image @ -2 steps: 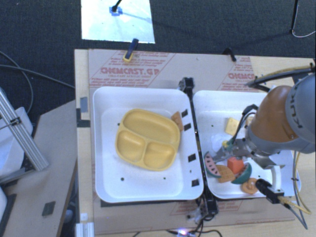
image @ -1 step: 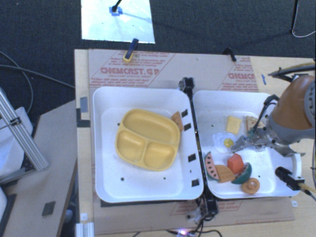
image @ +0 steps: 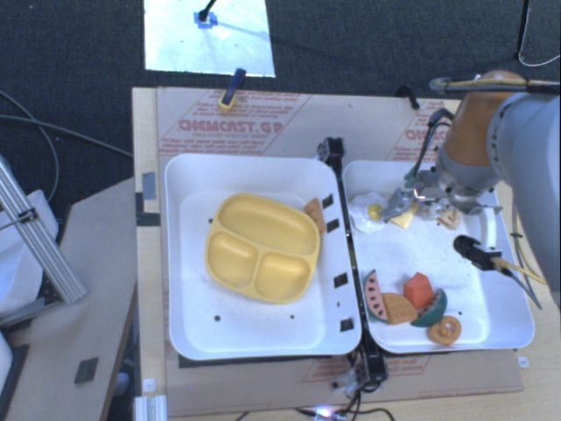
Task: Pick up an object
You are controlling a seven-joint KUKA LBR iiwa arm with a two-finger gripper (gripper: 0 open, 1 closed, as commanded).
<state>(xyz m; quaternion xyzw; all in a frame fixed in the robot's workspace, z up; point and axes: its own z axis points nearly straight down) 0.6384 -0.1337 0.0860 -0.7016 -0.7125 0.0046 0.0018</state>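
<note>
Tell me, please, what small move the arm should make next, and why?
Probably a short descent with a slight nudge left. The gripper sits over the far end of the right bin, beside the yellow and white toy pieces, and nothing shows between it yet, so centring over that cluster seems the sensible step.

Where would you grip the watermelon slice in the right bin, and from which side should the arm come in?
Probably across the watermelon slice at its thin section, rind to flesh, coming straight down from above. It lies flat near the left wall of the right bin, with an orange piece touching its lower right. The bare floor above it looks like the easier entry; the wall leaves little room on the left.
</note>
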